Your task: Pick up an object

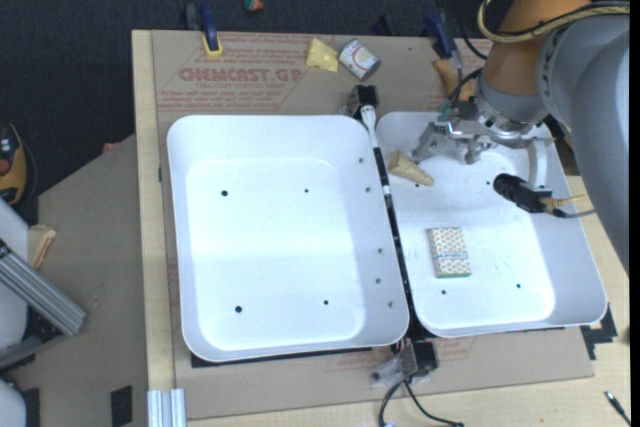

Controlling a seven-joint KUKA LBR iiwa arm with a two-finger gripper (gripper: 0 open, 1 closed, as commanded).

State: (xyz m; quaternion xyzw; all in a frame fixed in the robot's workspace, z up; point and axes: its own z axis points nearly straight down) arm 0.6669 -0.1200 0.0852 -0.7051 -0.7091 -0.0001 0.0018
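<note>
gripper (432, 143) hangs low over the far end of the right bin (560, 300), just beside a tan wedge (411, 171) by the divider; how far it is open cannot be told, and nothing shows in its hold. the wedge looks light and stiff, best pinched across its narrow sides. nearer lies a small patterned packet (449, 251); the left bin (200, 315) sits alongside.
</note>
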